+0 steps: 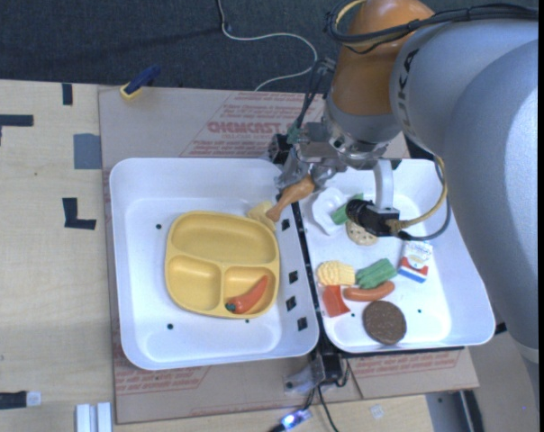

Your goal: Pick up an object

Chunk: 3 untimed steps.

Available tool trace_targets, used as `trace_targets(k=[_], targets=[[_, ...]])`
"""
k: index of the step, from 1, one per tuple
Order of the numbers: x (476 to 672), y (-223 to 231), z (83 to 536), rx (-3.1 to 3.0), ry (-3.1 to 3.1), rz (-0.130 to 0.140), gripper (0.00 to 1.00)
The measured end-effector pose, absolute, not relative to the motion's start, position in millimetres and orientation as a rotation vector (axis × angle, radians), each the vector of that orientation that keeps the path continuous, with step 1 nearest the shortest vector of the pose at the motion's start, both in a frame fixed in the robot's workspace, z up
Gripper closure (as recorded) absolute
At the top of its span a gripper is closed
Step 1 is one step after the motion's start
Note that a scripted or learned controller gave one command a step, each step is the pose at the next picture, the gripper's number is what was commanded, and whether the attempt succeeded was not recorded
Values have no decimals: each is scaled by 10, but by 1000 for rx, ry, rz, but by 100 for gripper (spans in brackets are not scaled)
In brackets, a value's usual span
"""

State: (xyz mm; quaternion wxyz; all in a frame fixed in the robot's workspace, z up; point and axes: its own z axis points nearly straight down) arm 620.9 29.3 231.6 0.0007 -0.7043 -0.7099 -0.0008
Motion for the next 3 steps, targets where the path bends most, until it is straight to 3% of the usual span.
trace_targets(k=[1, 3], targets=[[6530, 690, 2265, -2215, -2227, -1, 100], [6447, 859, 2237, -2219, -2222, 5, 100]])
